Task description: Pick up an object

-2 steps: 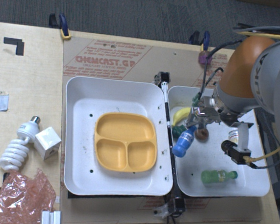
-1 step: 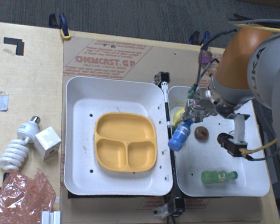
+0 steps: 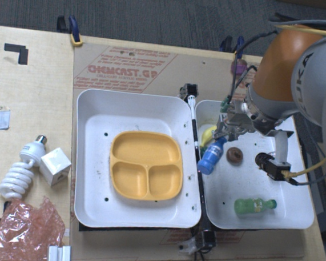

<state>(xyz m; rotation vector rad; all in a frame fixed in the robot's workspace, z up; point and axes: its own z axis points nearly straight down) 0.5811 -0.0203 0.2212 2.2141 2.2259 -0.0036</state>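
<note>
Looks like the arm is right in the grab-and-lift part of the job: the gripper (image 3: 223,133) sits low over the near-left side of the right bin (image 3: 292,217), and a blue bottle (image 3: 210,157) hangs tilted just below it, its top up at the fingers. From this angle it reads as the gripper being clamped on that bottle, though the contact spot is small and partly hidden. If the hold is good, the next move is probably just a straight lift, clear of the bin wall that's right beside the bottle. Something yellow (image 3: 207,135) is tucked just behind the bottle, a small brown round thing (image 3: 234,156) lies just to its right, and a green bottle (image 3: 254,206) lies flat nearer the front. The left bin (image 3: 87,206) holds a yellow divided plate (image 3: 146,165). Out on the tabletop (image 3: 29,91) there's a spiral light bulb (image 3: 21,171) and a little white cube (image 3: 55,165).
</note>
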